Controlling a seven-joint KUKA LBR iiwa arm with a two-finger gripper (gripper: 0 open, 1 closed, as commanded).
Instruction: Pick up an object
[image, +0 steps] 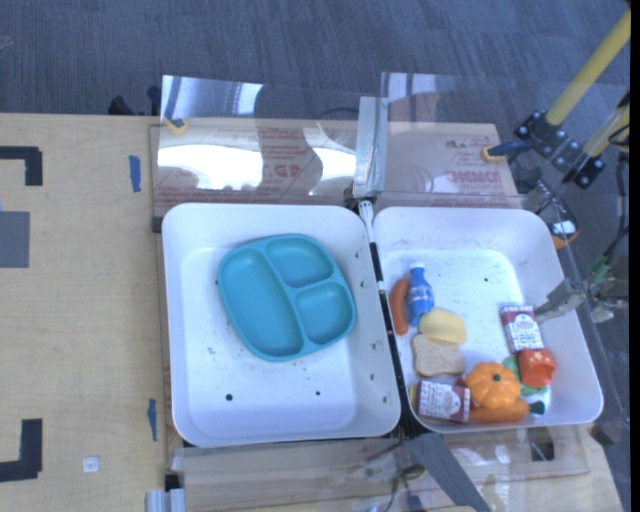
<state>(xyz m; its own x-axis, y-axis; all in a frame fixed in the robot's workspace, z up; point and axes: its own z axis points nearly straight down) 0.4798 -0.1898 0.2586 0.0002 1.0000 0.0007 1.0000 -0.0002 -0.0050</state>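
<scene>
The right white bin (470, 235) holds several small toys. A blue bottle (419, 291) lies beside an orange-red sausage shape (400, 305). Just below them are a yellow piece (443, 325) and a bread slice (437, 355). Along the bin's front sit a red and white packet (441, 400), an orange pumpkin (490, 386) and a red fruit (536, 367). A dark red packet (520, 328) lies near the right wall.
The left white bin (190, 330) holds a blue divided plate (286, 296). Clear plastic panels (260, 150) stand behind both bins. A yellow pole with a black clamp (560, 140) and grey metal parts (580, 295) crowd the right bin's outer side.
</scene>
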